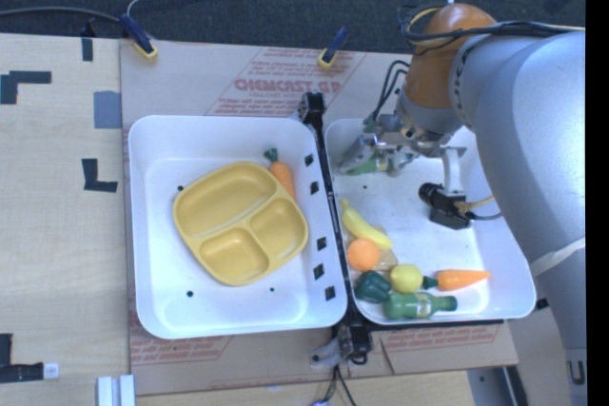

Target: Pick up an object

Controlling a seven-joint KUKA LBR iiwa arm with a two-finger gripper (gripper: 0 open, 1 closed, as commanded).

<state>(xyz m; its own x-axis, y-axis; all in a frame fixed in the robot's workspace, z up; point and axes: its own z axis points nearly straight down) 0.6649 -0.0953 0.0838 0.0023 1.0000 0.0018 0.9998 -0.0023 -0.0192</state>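
- My gripper (381, 157) sits in the upper part of the right bin (504, 285), over bare floor near the divider; I can't tell its state from this angle.
- The pickable things cluster at the lower centre of the frame: banana (364, 225), orange (363, 254), lemon (406, 278), carrot (461, 279), a green bottle (422, 304) and a dark green piece (372, 285) touching it.
- I judge them light, hard plastic toys (smooth, so likely slippery).
- The carrot looks easiest: it lies a little apart, and I'd pinch across its thick end.
- The round fruit may squirt out of a pinch.
- In the left bin (152, 233), a yellow tray (240, 222) lies with a second carrot (282, 176) touching its upper edge.
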